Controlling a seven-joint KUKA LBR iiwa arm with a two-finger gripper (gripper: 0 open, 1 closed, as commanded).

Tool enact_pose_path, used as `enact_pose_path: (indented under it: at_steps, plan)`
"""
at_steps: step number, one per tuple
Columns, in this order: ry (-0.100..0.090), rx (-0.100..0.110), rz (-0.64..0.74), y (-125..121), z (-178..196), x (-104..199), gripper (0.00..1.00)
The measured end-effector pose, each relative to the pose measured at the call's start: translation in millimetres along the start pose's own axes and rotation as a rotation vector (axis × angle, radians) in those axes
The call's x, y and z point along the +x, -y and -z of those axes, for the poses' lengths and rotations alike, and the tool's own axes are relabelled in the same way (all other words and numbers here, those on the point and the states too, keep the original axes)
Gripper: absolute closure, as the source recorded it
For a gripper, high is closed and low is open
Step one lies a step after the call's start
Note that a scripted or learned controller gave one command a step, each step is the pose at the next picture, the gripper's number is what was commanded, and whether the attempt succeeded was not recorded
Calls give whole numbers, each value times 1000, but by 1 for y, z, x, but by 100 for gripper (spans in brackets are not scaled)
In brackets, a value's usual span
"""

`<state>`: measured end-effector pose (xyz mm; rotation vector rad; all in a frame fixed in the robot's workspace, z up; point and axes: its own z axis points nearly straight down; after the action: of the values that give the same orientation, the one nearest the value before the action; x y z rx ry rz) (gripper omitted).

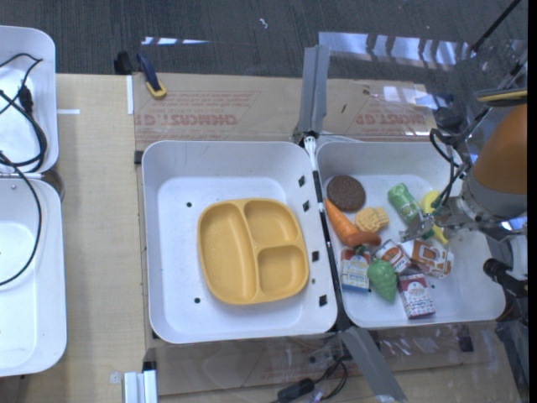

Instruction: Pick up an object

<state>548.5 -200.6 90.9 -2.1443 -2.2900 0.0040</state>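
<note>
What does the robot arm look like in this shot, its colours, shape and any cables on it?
At the view's right edge, the arm shows a rounded orange band above a grey wrist section. Thin black cables loop beside it, down toward the metallic grey gripper, a small, angular assembly over the right-hand shallow white bin. No markings are legible.

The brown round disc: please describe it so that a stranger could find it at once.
Look at the right white bin, the one holding toy food. In its upper left corner lies the brown round disc, just above the orange carrot. It is the bin's one dark, flat, circular item.
</note>
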Motion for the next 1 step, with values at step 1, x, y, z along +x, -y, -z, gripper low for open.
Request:
enact_pose_path:
  at_steps: [1]
  plan:
    - [-1,4,-4,0,5,-1,100]
